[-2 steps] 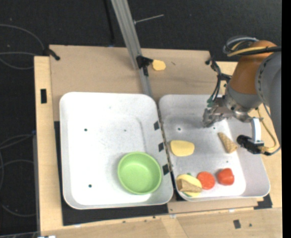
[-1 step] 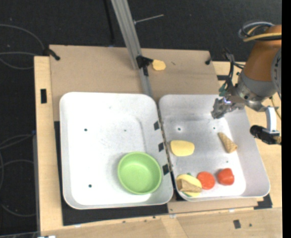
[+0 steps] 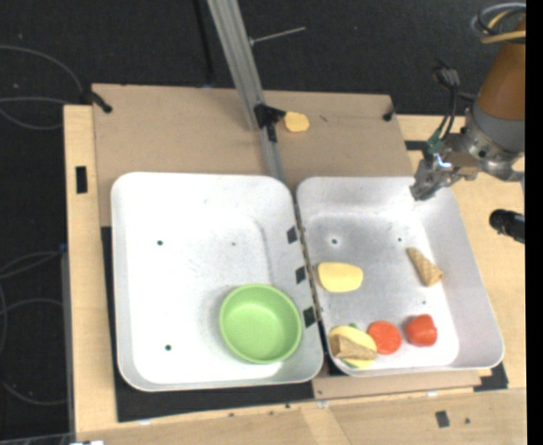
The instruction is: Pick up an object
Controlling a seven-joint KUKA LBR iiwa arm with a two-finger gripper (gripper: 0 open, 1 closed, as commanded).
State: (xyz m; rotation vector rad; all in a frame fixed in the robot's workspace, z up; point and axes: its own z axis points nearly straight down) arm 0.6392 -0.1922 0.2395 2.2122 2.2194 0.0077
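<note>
Hovering at the upper right of the right bin (image 3: 466,248), the gripper (image 3: 427,183) is carrying nothing yet and needs to drop toward the yellow block (image 3: 340,277) mid-frame.

Single fixed camera above the bench (image 3: 364,425), looking down at a slant; both white bins, left bin (image 3: 188,221) and right bin (image 3: 373,216), lie side by side mid-frame; arm (image 3: 498,109) enters from the right edge; moderate stand-off.
</note>
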